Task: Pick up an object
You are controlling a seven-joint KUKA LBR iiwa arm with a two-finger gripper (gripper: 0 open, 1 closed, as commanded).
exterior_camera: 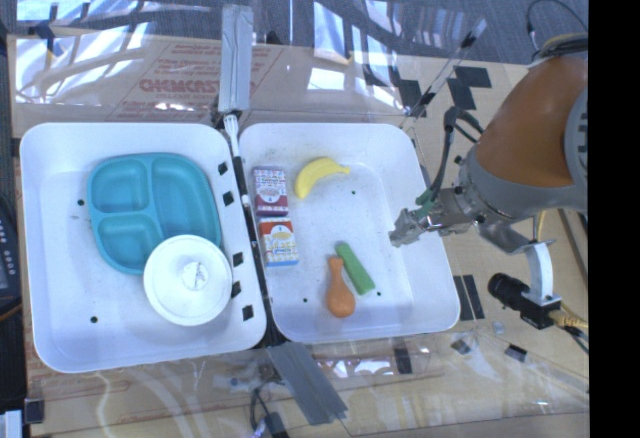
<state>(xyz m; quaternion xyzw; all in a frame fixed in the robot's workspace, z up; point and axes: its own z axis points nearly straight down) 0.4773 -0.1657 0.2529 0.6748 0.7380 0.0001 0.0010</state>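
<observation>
Claw of the grey arm hung at the right-hand rim of the right bin, its tip low over the white floor; whether its fingers were spread or pressed together could not be told at this size and slant, and nothing was seen between them.

Nearest candidate for a pick was the green stick, which lay just to the claw's left and a little toward the near edge of the bin. Its long axis ran diagonally, upper end toward the bin's middle, lower end toward the near right corner. Touching or almost touching its lower left side lay the orange drumstick-shaped toy, narrow end pointing up toward the stick.

Farther off, the yellow banana curved near the far wall, well apart from the claw, and two small cartons lay end to end along the divider between the bins.

In the left bin sat a blue compartment plate with a white round lid overlapping its near right corner, both well out of the claw's present reach.

Judging from this layout, a short move leftward and toward the near edge would put the claw over the green stick, with the fingers best set across its diagonal; the orange toy close alongside could be nudged or caught with it.
</observation>
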